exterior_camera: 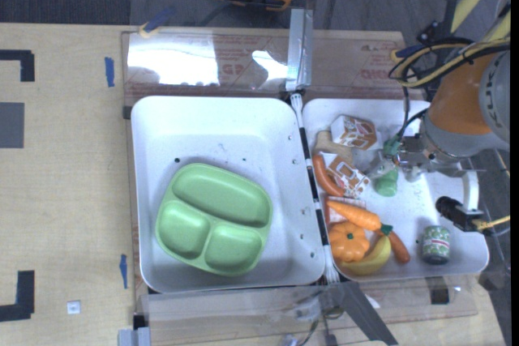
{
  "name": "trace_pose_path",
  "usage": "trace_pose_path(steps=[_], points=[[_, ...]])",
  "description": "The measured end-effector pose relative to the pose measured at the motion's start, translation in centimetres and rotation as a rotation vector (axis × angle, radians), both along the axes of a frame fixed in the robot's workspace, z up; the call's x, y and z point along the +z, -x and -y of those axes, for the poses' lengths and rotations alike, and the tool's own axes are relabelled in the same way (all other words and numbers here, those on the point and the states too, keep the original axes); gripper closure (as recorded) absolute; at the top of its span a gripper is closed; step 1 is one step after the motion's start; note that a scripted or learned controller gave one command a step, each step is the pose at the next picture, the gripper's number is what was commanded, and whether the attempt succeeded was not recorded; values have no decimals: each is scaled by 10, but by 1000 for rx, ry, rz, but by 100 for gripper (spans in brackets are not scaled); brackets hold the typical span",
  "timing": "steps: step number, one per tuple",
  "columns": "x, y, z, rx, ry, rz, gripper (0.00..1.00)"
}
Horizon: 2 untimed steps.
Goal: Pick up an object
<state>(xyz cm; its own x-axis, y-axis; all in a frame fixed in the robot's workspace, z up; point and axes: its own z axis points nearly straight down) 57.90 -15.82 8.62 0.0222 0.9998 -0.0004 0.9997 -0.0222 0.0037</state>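
Gripper (395, 162) at right of frame, low in the right bin (466, 255); can't tell its state. It sits over a green bottle (387, 181), contact unclear. Just left: snack packets (349, 150), a hot dog (324, 173). Lower down: carrot (353, 213), small pumpkin (349, 243), banana (375, 257), small can (436, 243) lower right. Left bin (154, 142) holds a green divided plate (212, 217).

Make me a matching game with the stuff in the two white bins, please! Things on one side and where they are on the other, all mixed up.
Things:
1. green tray
2. pumpkin
3. small can
4. carton

Places:
A. right bin, back end
B. left bin
C. right bin, front right corner
D. right bin, front, touching the banana

Pairs: 1-B, 2-D, 3-C, 4-A
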Motion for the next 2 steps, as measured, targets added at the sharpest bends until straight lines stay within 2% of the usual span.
trace_pose_path(steps=[1,2], points=[[11,-1,1,-2,1,5,100],[113,27,-43,144,0,-3,100]])
